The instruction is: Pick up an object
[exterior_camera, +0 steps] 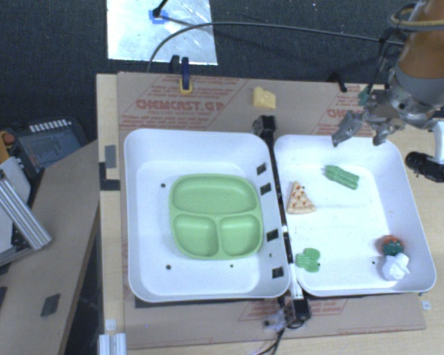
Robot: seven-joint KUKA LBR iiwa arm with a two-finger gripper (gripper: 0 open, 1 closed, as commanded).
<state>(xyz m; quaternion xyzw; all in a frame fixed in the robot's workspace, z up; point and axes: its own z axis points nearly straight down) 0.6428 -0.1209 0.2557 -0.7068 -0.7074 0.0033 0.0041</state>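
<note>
Camera view; gripper [361,130] open, empty; green pickle [342,176] just below it

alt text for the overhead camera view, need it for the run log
A grey and orange robot arm reaches in from the right, its open gripper above the far edge of the right bin, holding nothing. That bin holds a pizza-slice toy, a green piece, a small green item and a white and red toy. The left bin holds a green divided plate.

Left of the gripper [362,133], smooth white plastic bins [140,198] sit on matt printed cardboard [207,102], one holding a glossy green tray [214,217].
</note>
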